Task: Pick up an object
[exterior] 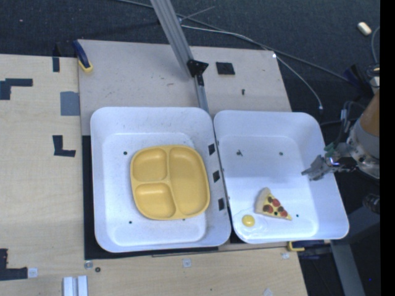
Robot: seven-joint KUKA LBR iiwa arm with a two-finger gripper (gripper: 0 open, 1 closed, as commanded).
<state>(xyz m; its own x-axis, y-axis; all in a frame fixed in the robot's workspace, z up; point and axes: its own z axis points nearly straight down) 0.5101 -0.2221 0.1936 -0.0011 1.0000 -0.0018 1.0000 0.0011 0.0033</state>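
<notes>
Metal pole (174,29) — perhaps clamp (83,57) — cables (296,66).

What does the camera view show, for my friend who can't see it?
A robot gripper hovers at the right edge of the right white bin, which holds a toy pizza slice and a small yellow piece. The left white bin holds a yellow divided plate.

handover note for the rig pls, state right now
Tool: over the right edge of the right bin, nothing visible in it; open or shut can't be told.
Right bin: pizza slice toy and small yellow piece, both lying on the floor near the front.
Left bin: yellow divided plate, flat in the middle.
Done: nothing picked up yet.
Left: descend on one object, grasp, lift.
</notes>
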